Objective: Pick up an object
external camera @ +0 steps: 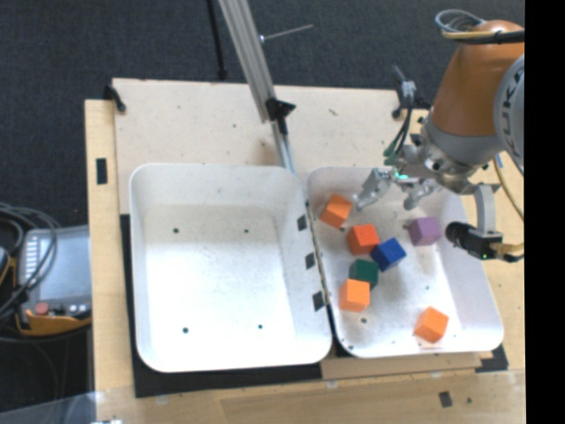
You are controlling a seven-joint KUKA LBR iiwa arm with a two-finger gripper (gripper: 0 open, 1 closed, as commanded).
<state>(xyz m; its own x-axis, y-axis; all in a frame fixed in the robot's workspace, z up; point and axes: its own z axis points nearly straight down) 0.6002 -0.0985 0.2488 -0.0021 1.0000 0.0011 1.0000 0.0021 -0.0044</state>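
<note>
The arm's gripper (391, 190) hangs over the far part of the right bin (481, 316), its two metal fingers (372, 189) spread apart with nothing between them. Below it the blocks lie loose on the white floor of that bin. An orange cube (335, 211) sits nearest the fingers, just beside the left fingertip and close to the wall shared with the left bin (221, 268). A second orange cube (363, 238) lies a little nearer the camera, with a blue cube (388, 253) touching or nearly touching its right side. A dark green block (363, 271) sits just below those two, and a third orange cube (355, 295) rests against its near side. A pale purple cube (425, 230) lies apart to the right, under the wrist. A fourth orange cube (432, 324) sits alone near the bin's front right corner. All the blocks are small, plain and matte, with crisp edges.
</note>
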